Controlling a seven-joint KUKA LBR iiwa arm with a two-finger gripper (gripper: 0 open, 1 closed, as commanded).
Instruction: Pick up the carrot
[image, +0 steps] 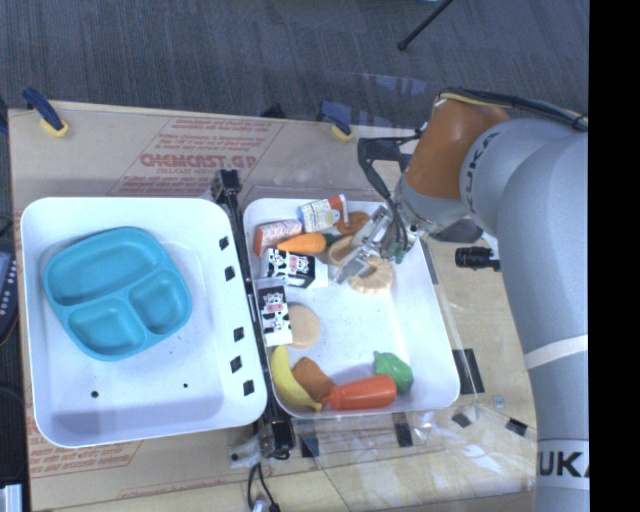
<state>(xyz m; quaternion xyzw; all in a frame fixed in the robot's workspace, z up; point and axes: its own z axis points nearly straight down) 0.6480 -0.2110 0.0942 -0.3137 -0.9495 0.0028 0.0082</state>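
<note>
The carrot (303, 243) is a small orange tapered piece with a dark green tip. It lies flat near the back of the right bin (425, 330), between a red-labelled packet (275, 234) and a black-and-white carton (292, 266). My gripper (360, 256) hangs low over the back right part of that bin, just right of the carrot's green end and above a tan round biscuit (372, 279). Nothing is visibly held in it.
The right bin also holds a small white-and-orange box (322, 213), a second black-and-white carton (273, 310), a tan disc (303, 326), a banana (284, 378), a brown piece (313, 378) and a red-orange vegetable (360, 394) with a green top (394, 371). A blue divided plate (115, 290) sits in the left bin (150, 400).
</note>
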